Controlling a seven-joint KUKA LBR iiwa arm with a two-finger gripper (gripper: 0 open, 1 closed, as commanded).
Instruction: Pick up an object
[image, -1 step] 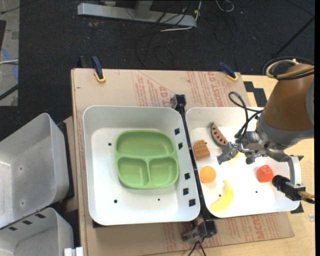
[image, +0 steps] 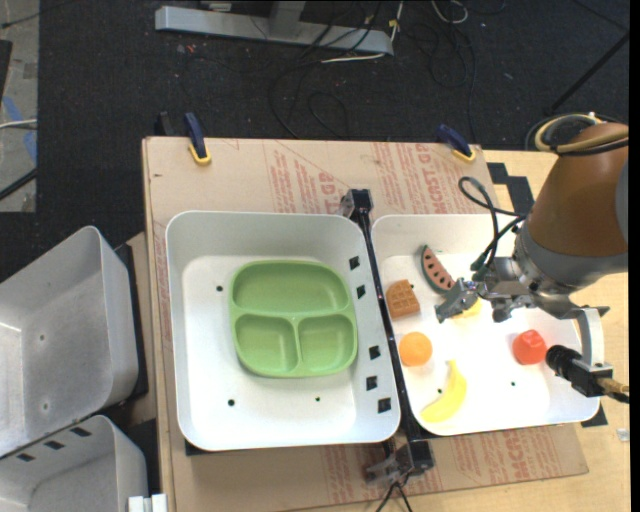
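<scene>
Resting on cardboard-topped bench (image: 270, 170): two white bins (image: 190, 300), dark floor.

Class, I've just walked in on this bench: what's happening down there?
A grey and orange robot arm reaches in over the right bin, its gripper low above a small yellow item near the bin's middle. Around it lie a watermelon slice, a brown block, an orange ball, a banana and a red piece. Nothing looks lifted yet. The left bin holds a green divided plate.
</scene>
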